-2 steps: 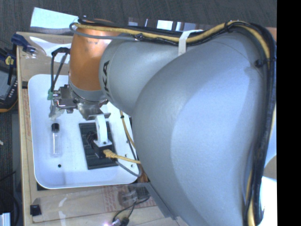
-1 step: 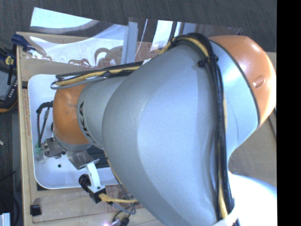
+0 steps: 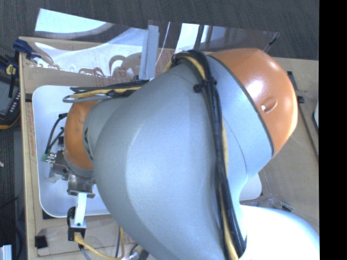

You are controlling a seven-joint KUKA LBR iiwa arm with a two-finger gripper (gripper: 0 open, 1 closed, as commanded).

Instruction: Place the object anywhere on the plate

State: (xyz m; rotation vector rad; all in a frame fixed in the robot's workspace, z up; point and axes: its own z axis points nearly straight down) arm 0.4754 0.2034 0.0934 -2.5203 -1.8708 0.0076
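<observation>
- The place of the object cannot be told: most of both bins is covered by the arm (image 3: 179, 161), and nothing that can be recognised as the object is found on the bare white floor beside the gripper (image 3: 66, 176).
- The same must be said of the plate; its position relative to the gripper cannot be judged.
- The gripper is seen low over the left bin (image 3: 40, 129), close to that bin's near wall, with the orange band (image 3: 75, 137) just above it.
- Whether the gripper is open or closed, and whether anything is held in it, cannot be told, because its lower end is hidden by the wrist.
- It is therefore judged that the step in hand cannot be named with certainty; a pick or a search in the left bin seems probable.
- Risks are judged as follows: the object may be missed or pushed aside if it is approached off centre, and it may be pressed against the bin wall, since the gripper is so near to it.
- A release may also be made beside the plate, if the plate is not directly under the gripper.
</observation>
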